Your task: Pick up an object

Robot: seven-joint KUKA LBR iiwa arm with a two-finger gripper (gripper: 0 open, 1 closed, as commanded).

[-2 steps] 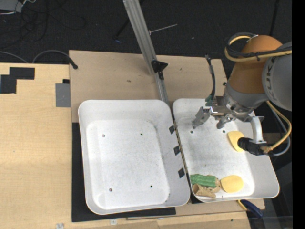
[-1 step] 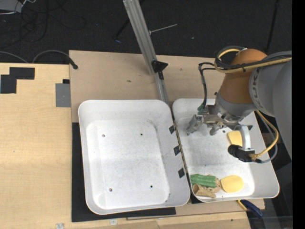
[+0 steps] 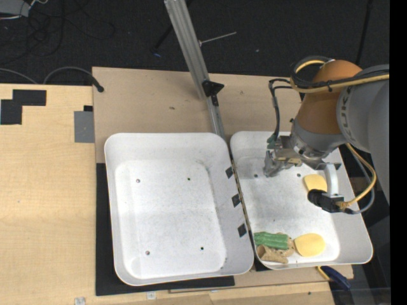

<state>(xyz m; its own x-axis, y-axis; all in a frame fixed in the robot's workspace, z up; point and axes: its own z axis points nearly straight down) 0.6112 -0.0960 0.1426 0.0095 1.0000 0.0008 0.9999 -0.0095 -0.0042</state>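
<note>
In the right bin (image 3: 289, 218) lie a green object (image 3: 272, 239), a round yellow object (image 3: 310, 244) and a tan object (image 3: 275, 254), all bunched at the near edge. Another yellow object (image 3: 315, 183) rests near the bin's right wall, partly behind the arm. My gripper (image 3: 273, 166) hangs low over the far part of the right bin, to the left of that yellow object and well away from the near group. Nothing shows between its fingers.
The left bin (image 3: 168, 205) lies beside the right one, with black clips (image 3: 236, 199) along the shared rim. A slanted metal rail (image 3: 194, 62) rises behind the bins. Black cables (image 3: 331, 202) hang from the wrist over the right bin's right side.
</note>
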